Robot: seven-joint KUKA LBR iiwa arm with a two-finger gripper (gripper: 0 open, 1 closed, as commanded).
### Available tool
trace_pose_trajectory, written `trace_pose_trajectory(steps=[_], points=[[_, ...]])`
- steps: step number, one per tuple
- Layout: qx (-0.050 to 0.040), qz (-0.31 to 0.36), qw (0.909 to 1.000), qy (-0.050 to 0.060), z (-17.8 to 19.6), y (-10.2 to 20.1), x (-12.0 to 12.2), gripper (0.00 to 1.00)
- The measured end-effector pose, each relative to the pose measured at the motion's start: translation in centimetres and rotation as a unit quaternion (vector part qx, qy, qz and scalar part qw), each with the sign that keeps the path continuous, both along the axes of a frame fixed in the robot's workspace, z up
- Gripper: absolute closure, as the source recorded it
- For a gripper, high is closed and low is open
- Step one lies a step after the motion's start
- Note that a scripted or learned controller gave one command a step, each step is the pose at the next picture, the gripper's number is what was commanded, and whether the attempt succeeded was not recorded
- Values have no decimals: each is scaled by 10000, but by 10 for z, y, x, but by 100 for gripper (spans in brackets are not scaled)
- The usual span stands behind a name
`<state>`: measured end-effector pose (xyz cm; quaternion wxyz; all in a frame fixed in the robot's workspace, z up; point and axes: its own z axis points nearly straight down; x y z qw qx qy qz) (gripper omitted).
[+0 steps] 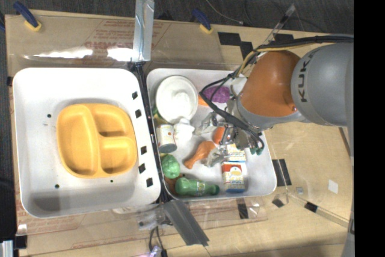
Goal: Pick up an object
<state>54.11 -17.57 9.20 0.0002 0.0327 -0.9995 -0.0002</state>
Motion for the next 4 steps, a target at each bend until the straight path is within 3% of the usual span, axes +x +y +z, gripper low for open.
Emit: trace_pose_trajectory(steps=[1,2,3,4], points=[[-8,530,9986,-24,1,-12,7,0],[-10,566,9984,-43,12,-10,9,100],[-11,1331,9911,-55,114,64,-2,100],[7,2427,9701,9,32,18,-46,100]])
